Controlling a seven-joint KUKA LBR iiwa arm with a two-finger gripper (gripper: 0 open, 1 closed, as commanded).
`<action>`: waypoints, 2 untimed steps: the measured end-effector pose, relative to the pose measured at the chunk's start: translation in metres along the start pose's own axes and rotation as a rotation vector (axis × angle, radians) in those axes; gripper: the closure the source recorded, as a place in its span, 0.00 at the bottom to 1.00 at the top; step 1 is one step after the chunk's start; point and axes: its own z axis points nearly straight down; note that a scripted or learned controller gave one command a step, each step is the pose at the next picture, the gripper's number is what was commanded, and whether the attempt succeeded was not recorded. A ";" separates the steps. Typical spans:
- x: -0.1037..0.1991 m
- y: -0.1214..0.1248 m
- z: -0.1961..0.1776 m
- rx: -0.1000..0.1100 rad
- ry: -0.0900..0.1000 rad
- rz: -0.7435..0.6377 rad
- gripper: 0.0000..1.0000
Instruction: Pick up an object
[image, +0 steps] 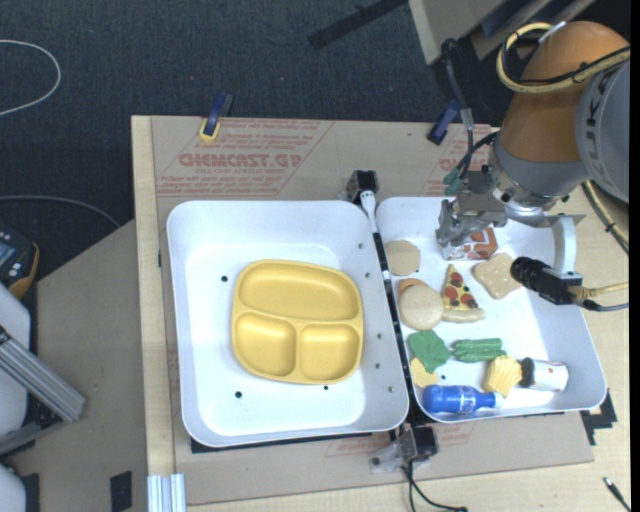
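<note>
My gripper hangs low over the back of the right bin, just above a small red and white item that it partly hides. Close in front of it lie a pizza slice and a toast piece. A round tan bun and a beige bread roll lie to its left. Nothing shows between the fingers.
The left bin holds a yellow divided plate. At the right bin's front lie green vegetables, a blue bottle, a yellow piece and a white tube. A black cable plug hangs over the right bin.
</note>
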 end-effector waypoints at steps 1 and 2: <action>0.049 0.035 0.013 -0.001 -0.001 0.002 1.00; 0.056 0.050 -0.002 -0.001 -0.001 0.005 1.00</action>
